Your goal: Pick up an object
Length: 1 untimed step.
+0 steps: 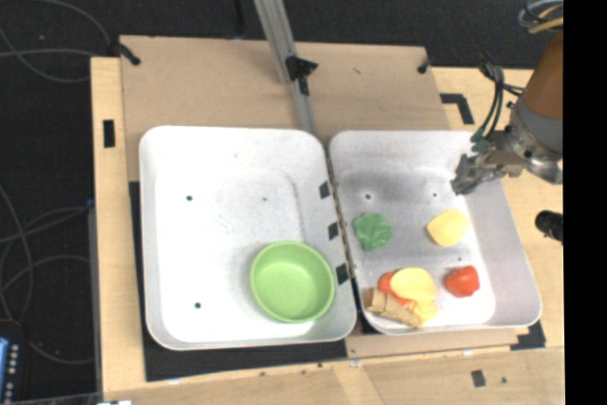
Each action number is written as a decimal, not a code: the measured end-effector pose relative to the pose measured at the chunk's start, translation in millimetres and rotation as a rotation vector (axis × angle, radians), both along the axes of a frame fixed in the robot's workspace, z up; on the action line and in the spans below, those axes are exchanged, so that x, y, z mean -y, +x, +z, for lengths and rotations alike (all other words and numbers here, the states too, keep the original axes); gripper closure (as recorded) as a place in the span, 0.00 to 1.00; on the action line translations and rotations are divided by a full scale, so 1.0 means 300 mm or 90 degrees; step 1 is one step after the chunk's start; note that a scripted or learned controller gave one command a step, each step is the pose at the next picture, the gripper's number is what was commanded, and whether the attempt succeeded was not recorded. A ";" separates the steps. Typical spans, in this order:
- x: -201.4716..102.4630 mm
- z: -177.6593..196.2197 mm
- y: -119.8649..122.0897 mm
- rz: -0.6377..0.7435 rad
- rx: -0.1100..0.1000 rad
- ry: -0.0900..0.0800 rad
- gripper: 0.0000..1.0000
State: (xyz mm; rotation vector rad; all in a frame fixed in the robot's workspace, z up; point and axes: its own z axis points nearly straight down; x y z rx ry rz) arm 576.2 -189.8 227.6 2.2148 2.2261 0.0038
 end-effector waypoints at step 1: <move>-0.166 -0.027 0.053 0.001 -0.002 0.000 1.00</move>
